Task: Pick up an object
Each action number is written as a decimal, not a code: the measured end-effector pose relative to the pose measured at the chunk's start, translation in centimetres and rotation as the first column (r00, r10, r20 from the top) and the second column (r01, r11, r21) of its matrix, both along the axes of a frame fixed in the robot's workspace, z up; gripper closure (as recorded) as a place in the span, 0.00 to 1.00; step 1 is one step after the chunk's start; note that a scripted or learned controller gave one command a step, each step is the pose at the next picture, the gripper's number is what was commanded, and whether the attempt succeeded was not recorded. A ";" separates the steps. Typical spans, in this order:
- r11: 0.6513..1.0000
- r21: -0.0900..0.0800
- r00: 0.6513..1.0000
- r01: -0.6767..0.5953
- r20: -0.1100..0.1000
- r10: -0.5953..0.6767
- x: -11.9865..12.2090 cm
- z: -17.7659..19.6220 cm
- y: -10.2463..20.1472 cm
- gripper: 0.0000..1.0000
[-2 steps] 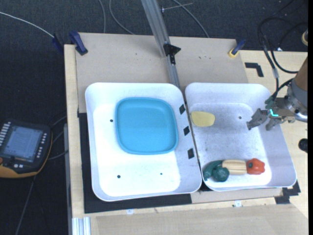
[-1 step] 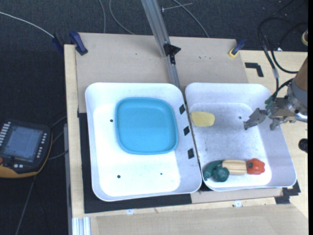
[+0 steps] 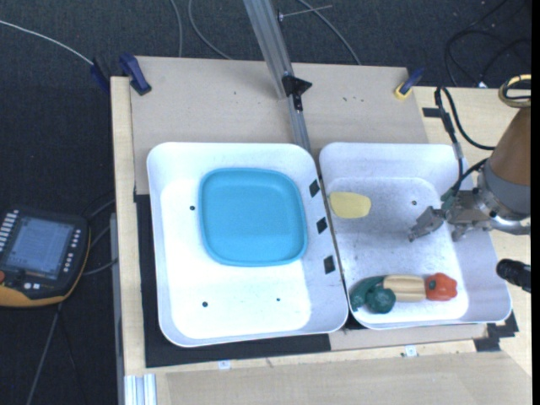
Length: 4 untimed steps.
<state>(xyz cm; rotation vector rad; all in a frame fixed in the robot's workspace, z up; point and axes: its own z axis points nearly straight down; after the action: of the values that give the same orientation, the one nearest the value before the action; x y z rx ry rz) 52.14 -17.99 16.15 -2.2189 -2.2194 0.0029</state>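
Note:
Several small objects lie in the right bin (image 3: pixel 371 160). A pale yellow piece (image 3: pixel 349 205) rests near its left wall. Along the front wall sit a dark green lump (image 3: pixel 373 297), a tan wooden piece (image 3: pixel 405 288) and a red piece (image 3: pixel 440 287), close together in a row. My gripper (image 3: pixel 440 228) hangs over the right half of this bin, above and behind the red piece and well to the right of the yellow one. Its fingers (image 3: pixel 420 229) are spread open with nothing between them.
The left bin (image 3: pixel 173 251) holds a light blue square plate (image 3: pixel 251 216). A metal pole (image 3: pixel 272 36) slants down from the top to the gap between the bins. A teach pendant (image 3: pixel 38 251) lies on the floor at the left. Cables run along the right edge.

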 end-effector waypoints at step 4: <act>1.000 -0.002 1.000 0.000 0.007 0.000 -0.4 -1.2 -1.1 1.00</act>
<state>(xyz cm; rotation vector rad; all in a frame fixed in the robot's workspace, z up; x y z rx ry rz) 51.71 -19.12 15.00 -2.2241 -2.2238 -0.0031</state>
